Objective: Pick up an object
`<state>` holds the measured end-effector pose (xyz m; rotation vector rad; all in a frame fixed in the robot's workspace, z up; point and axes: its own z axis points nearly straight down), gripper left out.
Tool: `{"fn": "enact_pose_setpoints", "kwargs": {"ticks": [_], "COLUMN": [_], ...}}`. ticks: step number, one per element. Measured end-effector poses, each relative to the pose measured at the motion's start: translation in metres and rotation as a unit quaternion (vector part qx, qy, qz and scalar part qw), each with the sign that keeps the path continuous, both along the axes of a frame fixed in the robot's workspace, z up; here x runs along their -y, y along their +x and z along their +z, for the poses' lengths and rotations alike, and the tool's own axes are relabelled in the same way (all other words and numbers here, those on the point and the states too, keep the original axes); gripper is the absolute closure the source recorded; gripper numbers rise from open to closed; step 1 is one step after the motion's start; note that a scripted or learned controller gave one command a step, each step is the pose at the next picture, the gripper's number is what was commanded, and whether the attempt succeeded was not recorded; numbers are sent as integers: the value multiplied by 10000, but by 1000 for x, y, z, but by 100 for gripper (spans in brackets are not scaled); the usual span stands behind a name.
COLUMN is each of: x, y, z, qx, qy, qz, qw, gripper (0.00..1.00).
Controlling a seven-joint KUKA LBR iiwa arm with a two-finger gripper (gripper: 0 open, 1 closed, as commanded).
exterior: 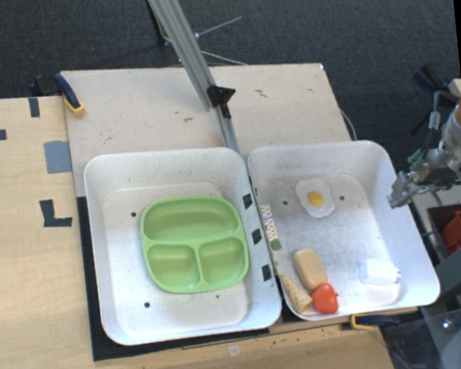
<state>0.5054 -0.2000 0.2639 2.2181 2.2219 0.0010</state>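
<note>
claw (407, 188) hovering beside right bin (375, 156), grip state unreadable | tomato (325, 299) lying near bin's front wall, looking light, smooth, slippery; pinching across its middle advised

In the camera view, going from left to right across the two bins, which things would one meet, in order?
Green divided plate → bread roll → red tomato → white object → gripper. The fried egg overlaps the roll and tomato sideways, so it is left out.

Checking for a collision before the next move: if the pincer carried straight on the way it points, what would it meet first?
The pincer points left, just outside the right bin. Going straight on, it would likely meet that bin's right wall first, though its height above the rim is unclear.
</note>
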Motion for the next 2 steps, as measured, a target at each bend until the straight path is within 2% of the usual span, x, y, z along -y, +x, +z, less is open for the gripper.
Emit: {"fn": "enact_pose_setpoints", "kwargs": {"ticks": [2], "x": [-99], "y": [43], "z": [-29], "qx": [-22], "qy": [12], "qz": [21], "qw": [10000], "gripper": [100]}}
